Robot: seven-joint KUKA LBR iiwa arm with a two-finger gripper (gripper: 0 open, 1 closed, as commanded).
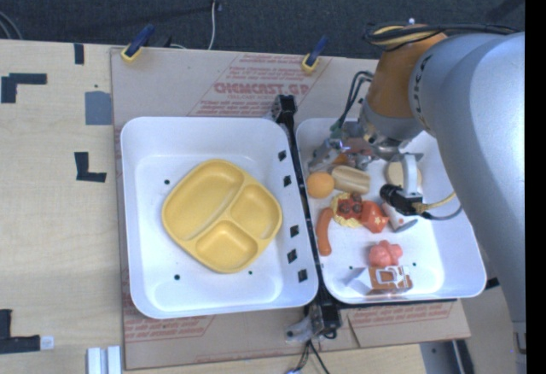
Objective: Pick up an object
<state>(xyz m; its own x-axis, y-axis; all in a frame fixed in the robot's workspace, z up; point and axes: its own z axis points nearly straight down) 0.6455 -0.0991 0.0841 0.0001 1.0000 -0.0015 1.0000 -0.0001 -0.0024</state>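
The right bin (452, 265) holds several toy foods. An orange ball (320, 184) lies by its left wall, with a tan bun (351, 178) beside it. Below them are a red and yellow piece (359, 213), an orange sausage (325, 231), a red lumpy piece (385, 254) and a white and orange piece (391, 280). My gripper (339, 150) is low in the bin's far left part, just above the bun and the orange ball. The wrist and its metal parts hide whatever is between them.
In the left bin (141, 278) lies a yellow divided plate (223, 214). A black divider (294, 193) runs between the bins. The grey arm (486, 150) with its orange band (397, 82) covers the right bin's far right side. A cream piece (397, 172) sits beside the wrist.
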